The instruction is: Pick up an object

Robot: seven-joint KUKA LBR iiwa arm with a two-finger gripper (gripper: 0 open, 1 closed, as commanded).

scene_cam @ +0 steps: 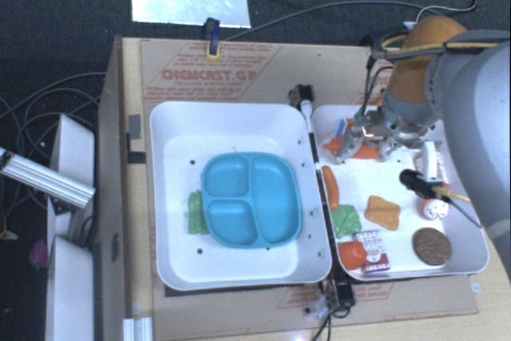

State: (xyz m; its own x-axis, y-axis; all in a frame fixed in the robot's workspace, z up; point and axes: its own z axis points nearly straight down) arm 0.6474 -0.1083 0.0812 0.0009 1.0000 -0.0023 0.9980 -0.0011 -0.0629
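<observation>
The tool (374,141) hangs low over the far end of the right bin (399,250), on top of a small orange toy (350,146) that lies on the bin floor near the far-left corner. This toy looks like the likeliest thing to be picked. From this slanted view I cannot tell whether the tool is released or clenched, nor whether the toy is actually between its parts. The toy looks like light, hard, moulded plastic: stiff enough not to crush, but smooth and irregular, so it may well skid or twist out of a shallow pinch. Its narrower middle seems the best place to take hold, squarely across rather than at a tapered end. Room is tight here. The bin's far wall and the rim shared with the left bin (176,172) are both near, and a small blue piece (342,128) lies just beside the toy toward the far wall. A sideways approach could nudge that piece or scrape the wall, so a straight vertical lift seems safest. Toward the near end the floor is more crowded, with an orange carrot (330,186) along the left wall, a green toy (346,220), a tan piece (382,212) and a brown disc (432,246). The left bin, which holds a blue plate (251,198), has bare floor around its edges.
</observation>
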